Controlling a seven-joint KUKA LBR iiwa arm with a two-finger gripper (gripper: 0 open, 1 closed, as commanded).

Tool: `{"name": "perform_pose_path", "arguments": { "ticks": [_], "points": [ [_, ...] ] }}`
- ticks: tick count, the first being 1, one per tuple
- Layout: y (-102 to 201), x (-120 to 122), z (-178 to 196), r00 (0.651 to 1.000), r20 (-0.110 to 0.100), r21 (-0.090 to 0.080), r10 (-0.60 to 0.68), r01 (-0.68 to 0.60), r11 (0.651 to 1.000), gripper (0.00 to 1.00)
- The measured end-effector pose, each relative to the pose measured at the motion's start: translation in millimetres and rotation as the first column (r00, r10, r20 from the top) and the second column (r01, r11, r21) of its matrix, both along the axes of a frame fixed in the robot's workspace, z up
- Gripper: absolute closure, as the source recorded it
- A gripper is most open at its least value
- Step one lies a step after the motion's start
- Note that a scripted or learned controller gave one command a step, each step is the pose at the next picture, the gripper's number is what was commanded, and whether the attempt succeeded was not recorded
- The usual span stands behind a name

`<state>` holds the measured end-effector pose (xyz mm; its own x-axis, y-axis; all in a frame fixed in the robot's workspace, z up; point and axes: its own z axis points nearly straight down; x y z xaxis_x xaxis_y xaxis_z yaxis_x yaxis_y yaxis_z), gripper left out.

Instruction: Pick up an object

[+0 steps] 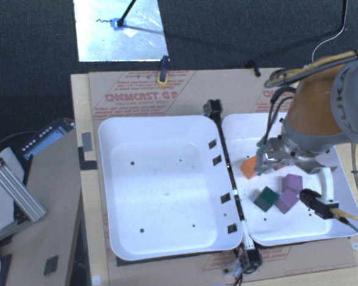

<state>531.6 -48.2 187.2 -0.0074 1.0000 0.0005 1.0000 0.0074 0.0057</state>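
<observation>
step: descent onto pick, right bin (259,234) | end effector (265,162) low, grip state can't tell | orange block (249,167) touching its left side; green cube (266,198), purple blocks (289,192) just below | next: confirm orange sits between jaws before lift

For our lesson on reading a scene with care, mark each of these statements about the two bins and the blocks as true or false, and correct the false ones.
1. All the blocks lie in the right bin. True.
2. The green block lies in the left bin. False: it lies in the right bin, near the divider between the bins.
3. The two purple blocks sit close together. True.
4. The claw hangs over the left bin. False: it is over the right bin, right beside the orange block.
5. The orange block lies nearer the bench's front edge than the green block does. False: it lies farther back.
</observation>
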Motion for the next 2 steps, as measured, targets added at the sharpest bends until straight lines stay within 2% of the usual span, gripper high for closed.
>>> {"name": "perform_pose_path", "arguments": {
  "ticks": [1, 2],
  "points": [
    [51, -14, 23, 1.000, -0.002, 0.001, 0.002, -0.002, 1.000, 1.00],
    [71, 70, 45, 1.000, 0.005, 0.000, 0.001, -0.001, 1.000, 1.00]
  ]
}}
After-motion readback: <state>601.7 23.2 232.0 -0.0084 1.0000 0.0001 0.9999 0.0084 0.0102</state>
